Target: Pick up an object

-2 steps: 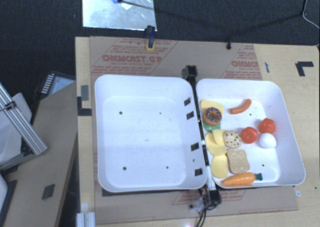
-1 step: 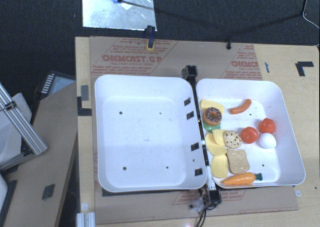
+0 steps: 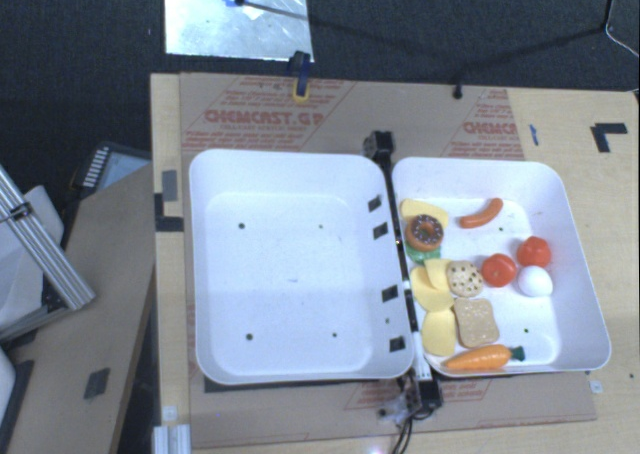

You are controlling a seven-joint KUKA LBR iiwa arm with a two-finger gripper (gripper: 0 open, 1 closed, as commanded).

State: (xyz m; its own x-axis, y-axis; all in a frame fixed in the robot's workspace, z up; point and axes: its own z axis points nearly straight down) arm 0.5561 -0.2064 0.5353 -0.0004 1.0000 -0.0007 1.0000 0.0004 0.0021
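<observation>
Over the surface, whether my claw is wide, narrow or holding anything I cannot tell. Two white bins sit side by side on a brown sheet with red print (image 3: pixel 262 116), the left bin (image 3: pixel 215 242) touching the right bin (image 3: pixel 575 282) along a black hinge strip (image 3: pixel 398 252).

All the toy food lies in the right bin. At its left side, towards the far end, a chocolate doughnut (image 3: pixel 425 232) rests on a yellow piece (image 3: pixel 417 210). A sausage (image 3: pixel 481 212) lies to the right of them, apart. Further right, a tomato (image 3: pixel 534 250) sits just beyond a white egg (image 3: pixel 536 283), and a second tomato (image 3: pixel 498 269) is just left of the egg. A speckled biscuit (image 3: pixel 464 279) touches that second tomato and overlaps a yellow slice (image 3: pixel 430 287). Nearer, a slice of bread (image 3: pixel 476 322) lies beside another yellow slice (image 3: pixel 438 334). A carrot (image 3: pixel 480 360) lies along the near wall, its green end pointing right.

Beyond the bins, a yellow and blue clamp (image 3: pixel 300 77) grips the sheet's far edge, and a shiny square plate (image 3: pixel 237 2) lies behind it.
</observation>
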